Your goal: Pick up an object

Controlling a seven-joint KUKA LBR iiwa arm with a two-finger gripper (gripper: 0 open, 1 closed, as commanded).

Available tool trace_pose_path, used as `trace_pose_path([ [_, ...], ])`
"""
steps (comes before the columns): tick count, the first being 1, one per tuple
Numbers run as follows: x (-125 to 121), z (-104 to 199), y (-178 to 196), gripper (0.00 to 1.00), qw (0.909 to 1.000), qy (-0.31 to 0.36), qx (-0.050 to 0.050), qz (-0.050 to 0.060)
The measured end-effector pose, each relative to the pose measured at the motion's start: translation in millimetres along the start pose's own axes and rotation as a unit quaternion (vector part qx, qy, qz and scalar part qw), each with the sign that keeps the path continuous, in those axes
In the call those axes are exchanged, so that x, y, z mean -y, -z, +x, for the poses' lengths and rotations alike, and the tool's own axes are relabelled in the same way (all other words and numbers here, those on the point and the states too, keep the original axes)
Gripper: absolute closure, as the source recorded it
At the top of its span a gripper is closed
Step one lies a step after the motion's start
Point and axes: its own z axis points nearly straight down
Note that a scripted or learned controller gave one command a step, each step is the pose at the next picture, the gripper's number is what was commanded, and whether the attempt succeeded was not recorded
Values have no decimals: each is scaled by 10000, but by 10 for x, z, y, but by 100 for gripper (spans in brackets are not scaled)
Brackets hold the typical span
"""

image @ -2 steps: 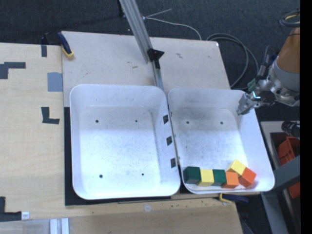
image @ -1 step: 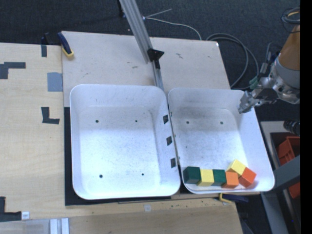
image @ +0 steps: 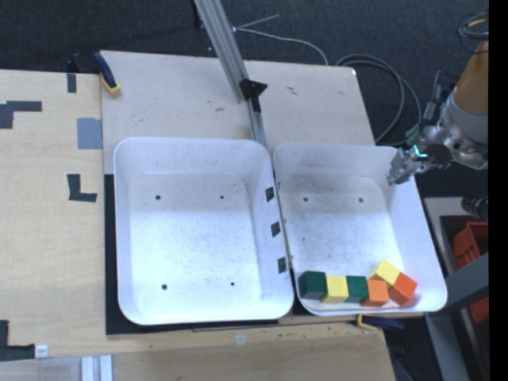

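Several small blocks lie in a row along the front wall of the right bin point(image: 413, 213): a dark green block point(image: 313, 283), a yellow block point(image: 336, 288), another green block point(image: 356, 288), an orange block point(image: 377, 291), a second yellow block point(image: 387, 273) and an orange-red block point(image: 403, 288). My gripper point(image: 402, 167) hangs over the bin's far right rim, well behind the blocks and apart from them. Nothing shows between its fingers.
The left bin point(image: 127, 213) sits beside the right one, their walls meeting at the centre. A slanted metal rail point(image: 226, 42) runs from the top down to the bins' junction. Cables point(image: 381, 74) lie on the dark floor behind the right bin.
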Motion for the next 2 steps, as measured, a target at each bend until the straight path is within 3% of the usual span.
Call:
trace_pose_path([
  [1,-3,3,100,100,10000,5,4,-1],
  [2,-2,4,96,0,10000,6,4,5],
])
